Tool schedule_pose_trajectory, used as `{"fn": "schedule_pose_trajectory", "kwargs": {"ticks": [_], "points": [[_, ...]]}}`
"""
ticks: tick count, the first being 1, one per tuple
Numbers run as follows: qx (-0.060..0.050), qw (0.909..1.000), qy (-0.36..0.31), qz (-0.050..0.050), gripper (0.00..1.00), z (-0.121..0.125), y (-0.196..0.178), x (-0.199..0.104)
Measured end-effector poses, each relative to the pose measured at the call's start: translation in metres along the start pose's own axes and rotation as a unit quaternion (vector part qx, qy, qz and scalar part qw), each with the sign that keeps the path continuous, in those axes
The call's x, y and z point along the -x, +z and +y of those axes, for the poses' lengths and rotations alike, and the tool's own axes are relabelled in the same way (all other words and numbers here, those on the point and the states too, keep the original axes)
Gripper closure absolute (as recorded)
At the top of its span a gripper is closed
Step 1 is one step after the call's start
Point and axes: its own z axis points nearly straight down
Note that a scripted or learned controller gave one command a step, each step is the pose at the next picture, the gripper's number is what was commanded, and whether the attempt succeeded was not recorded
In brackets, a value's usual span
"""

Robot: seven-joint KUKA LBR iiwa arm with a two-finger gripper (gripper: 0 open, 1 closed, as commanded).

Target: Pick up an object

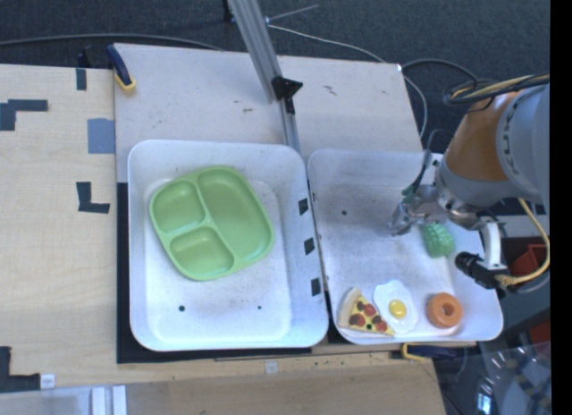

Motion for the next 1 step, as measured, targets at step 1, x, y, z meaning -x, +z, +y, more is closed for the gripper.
{"fn": "schedule_pose_trajectory", "kwargs": {"ticks": [1], "points": [[0.004,1.0000,0.000,-0.001,1.00,0.0064,-0.0520,-0.0098]]}}
